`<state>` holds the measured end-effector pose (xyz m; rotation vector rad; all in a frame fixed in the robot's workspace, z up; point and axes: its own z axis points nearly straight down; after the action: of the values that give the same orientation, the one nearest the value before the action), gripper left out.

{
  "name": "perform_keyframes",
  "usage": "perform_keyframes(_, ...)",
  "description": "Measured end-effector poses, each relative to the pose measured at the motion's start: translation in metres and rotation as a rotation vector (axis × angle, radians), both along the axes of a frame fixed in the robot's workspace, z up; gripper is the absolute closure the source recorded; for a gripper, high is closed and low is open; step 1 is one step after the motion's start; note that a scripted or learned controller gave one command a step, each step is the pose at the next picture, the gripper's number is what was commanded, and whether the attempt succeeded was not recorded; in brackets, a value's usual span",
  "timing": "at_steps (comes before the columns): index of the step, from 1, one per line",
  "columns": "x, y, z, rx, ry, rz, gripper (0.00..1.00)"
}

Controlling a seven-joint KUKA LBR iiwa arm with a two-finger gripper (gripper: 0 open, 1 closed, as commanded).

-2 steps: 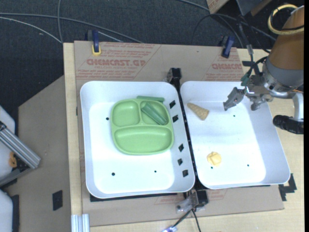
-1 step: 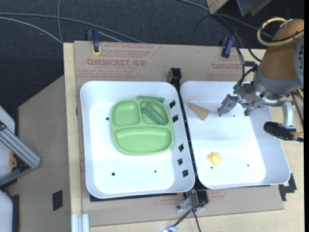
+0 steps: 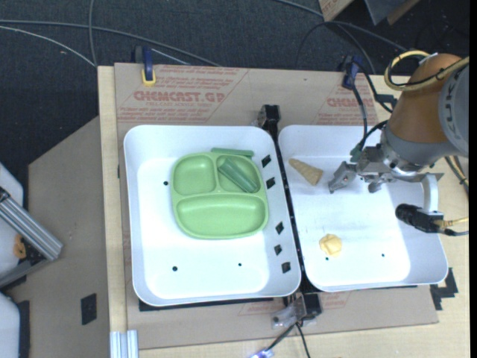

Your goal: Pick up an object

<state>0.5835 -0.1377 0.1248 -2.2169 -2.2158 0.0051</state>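
Note:
In the right bin [image 3: 417,271] lie a tan wedge-shaped piece [image 3: 306,171] near the back left and a small yellow lump [image 3: 330,245] toward the front. My gripper [image 3: 355,184] hangs over the back of this bin, just right of the wedge and apart from it. Its two fingers [image 3: 337,183] stand spread, so it is open with nothing between them. The yellow lump sits well in front of the gripper. In the left bin a green divided plate [image 3: 216,215] carries a dark green object [image 3: 238,173] in its back right compartment.
The left bin [image 3: 201,282] and right bin meet at a black-clipped divider [image 3: 283,200]. The arm's orange and grey body [image 3: 425,121] covers the right bin's back right corner. A black cable fitting [image 3: 417,217] hangs over the right side. Cables lie behind the bench.

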Motion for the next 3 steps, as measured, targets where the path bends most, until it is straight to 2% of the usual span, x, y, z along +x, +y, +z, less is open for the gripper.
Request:
perform_keyframes(1, 0.002, 0.0, 0.014, -0.002, -0.008, 0.0, 1.0)
perform_keyframes(2, -0.002, -0.001, 0.059, -0.004, -0.012, 0.001, 1.0)
perform_keyframes(3, -0.001, -0.001, 0.086, -0.004, -0.012, 0.001, 1.0)
